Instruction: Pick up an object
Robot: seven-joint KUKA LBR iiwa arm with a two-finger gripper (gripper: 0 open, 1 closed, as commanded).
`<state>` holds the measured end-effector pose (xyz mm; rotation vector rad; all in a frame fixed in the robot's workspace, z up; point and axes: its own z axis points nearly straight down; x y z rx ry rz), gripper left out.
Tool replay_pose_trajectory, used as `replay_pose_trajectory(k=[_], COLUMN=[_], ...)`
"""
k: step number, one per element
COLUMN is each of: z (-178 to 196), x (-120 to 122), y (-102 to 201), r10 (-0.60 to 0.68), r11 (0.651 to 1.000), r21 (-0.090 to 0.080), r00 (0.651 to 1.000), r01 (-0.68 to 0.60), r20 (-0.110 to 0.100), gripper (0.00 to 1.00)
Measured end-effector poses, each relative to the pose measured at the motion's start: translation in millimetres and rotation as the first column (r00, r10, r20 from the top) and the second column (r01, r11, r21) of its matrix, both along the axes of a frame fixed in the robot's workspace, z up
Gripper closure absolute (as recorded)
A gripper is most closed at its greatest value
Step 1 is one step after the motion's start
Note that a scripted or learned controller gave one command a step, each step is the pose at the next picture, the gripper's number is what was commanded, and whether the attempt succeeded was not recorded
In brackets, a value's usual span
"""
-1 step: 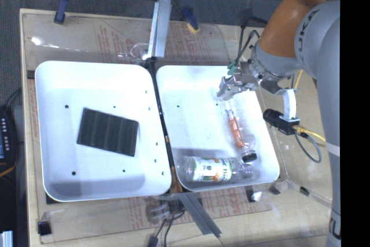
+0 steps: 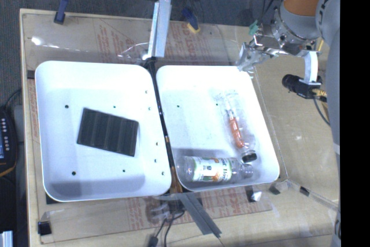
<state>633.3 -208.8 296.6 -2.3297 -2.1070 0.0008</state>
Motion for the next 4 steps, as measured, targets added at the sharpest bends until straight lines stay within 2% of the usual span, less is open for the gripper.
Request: replay_pose_trajectory(k=[1, 2, 3, 4], z=[-92.8, -105.8, -135.6, -125.1], x=[-46.5, -42.9, -51.3, -69.7], y=[8.8, 3.4, 0.3, 0.1], r10=[0.047, 0.168, 0.183, 0.232], r11=[0.999, 0.986, 0.983, 0.973], r21=[0.001, 0.004, 0.001, 0.003], r00=[0.999, 0.986, 0.983, 0.973], r01=[-0.047, -0.168, -0.183, -0.232], r20=[-0.005, -0.004, -0.003, -0.004], gripper=[0.0, 0.0, 0.0, 0.0])
